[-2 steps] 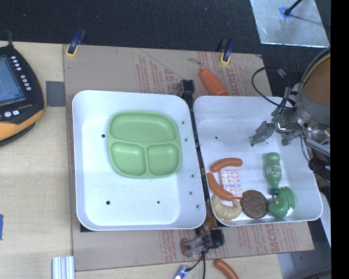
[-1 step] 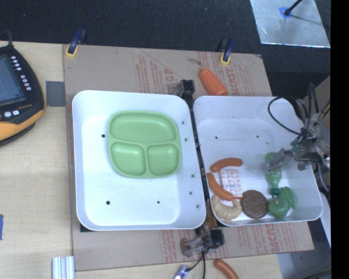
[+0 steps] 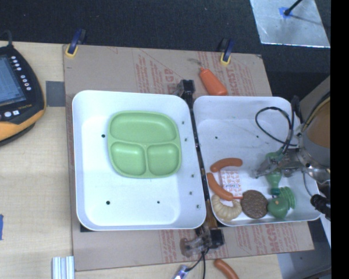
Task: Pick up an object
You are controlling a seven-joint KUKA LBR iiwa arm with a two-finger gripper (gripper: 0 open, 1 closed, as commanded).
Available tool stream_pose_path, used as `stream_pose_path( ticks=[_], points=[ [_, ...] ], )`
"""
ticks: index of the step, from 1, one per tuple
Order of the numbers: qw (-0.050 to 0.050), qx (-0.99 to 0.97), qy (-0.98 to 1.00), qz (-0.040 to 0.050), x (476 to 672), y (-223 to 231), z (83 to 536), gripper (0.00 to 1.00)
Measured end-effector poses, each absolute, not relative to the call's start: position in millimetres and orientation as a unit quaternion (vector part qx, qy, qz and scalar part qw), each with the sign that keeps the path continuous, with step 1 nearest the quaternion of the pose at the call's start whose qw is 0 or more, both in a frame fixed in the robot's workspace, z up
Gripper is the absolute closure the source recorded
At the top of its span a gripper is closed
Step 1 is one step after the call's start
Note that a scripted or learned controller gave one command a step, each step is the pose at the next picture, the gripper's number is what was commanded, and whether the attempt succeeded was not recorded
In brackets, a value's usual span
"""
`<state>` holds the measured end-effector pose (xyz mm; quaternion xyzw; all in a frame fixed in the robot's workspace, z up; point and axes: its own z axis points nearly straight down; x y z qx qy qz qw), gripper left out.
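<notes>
Low over the right bin (image 3: 244,106), gripper (image 3: 271,168), finger spread unreadable. Green toy (image 3: 281,202) lies just below it toward the near rim; short reach.

Wooden bench (image 3: 23,179), cardboard sheet (image 3: 157,68) (clamped), two bins (image 3: 87,156), pendant (image 3: 11,95)

My arm (image 3: 317,121): grey shell, orange band above the wrist. Black cable (image 3: 273,127) loops off it. Gripper (image 3: 273,168) is grey metal, blurred, so I can't read detail.
</notes>
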<state>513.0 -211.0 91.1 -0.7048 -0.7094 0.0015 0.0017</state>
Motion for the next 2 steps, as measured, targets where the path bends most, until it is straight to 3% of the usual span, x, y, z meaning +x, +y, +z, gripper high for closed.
stream_pose_path(
  ticks=[1,2],
  points=[
    [0.002,-0.704,-0.710,0.0018,513.1,-211.9,101.5,1.00],
    [0.000,-0.705,-0.709,-0.0001,608.6,-187.2,171.0,1.00]
  ],
)
